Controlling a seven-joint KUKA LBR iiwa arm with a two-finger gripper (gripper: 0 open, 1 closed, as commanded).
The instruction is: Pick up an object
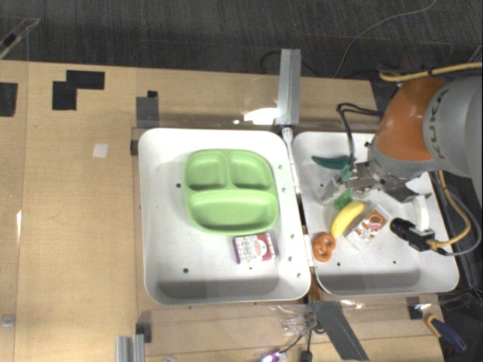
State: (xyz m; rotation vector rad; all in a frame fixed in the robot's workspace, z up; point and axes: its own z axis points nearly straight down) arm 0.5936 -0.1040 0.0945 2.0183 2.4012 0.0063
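Now | gripper (353, 181) low in right bin (392, 277), centre-right of frame, above banana (346, 219) | grip state: cannot tell | step: descent to grasp; next: close, lift.

Place: a robotics lab or test cell.
Bench (68, 225): plain wooden top with black marker shapes (77, 87) near its far left corner.
Bins: two shallow white bins (162, 225) fixed side by side, with metal brackets (289, 81) at the far edge.
Arm: industrial grey arm with an orange band (404, 127) over the right bin.
Cables: loose cables (392, 21) across dark carpet (189, 13) beyond the bench.
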